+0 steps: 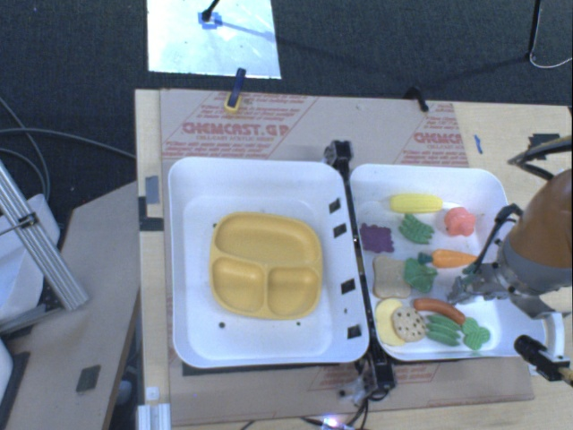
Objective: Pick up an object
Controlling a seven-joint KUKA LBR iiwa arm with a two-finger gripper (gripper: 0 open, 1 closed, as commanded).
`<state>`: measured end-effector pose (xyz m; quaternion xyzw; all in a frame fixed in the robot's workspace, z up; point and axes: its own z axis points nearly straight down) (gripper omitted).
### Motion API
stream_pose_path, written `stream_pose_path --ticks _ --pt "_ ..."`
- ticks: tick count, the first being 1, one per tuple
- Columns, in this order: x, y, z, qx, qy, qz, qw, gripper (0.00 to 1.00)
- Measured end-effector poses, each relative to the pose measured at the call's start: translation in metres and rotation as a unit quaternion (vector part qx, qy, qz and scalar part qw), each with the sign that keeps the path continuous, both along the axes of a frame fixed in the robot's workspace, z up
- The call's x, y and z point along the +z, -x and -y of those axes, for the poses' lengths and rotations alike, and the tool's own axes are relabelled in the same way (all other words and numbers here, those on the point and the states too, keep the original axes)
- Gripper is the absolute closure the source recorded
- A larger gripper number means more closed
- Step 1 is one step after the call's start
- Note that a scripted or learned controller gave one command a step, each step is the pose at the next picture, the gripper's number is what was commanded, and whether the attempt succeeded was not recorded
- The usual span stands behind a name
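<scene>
The right white bin holds several toy foods: a yellow corn cob, a pink peach, purple grapes, an orange carrot, a bread slice, a red sausage, a cookie and green vegetables. My gripper hangs low over the right bin, just right of the green vegetable, below the carrot and above the sausage's right end. No object is visibly caught in it.
The left white bin carries a yellow divided plate. A black divider with clips runs between the bins. The arm's grey and orange body covers the right bin's right edge. More green pieces lie by the front wall.
</scene>
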<state>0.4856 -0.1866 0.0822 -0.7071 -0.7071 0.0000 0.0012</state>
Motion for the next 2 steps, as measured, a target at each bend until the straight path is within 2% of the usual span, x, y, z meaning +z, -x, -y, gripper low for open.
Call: stream_pose_path --ticks 2 --pt "0.023 -0.003 0.002 0.000 0.0015 0.004 1.0000 1.00"
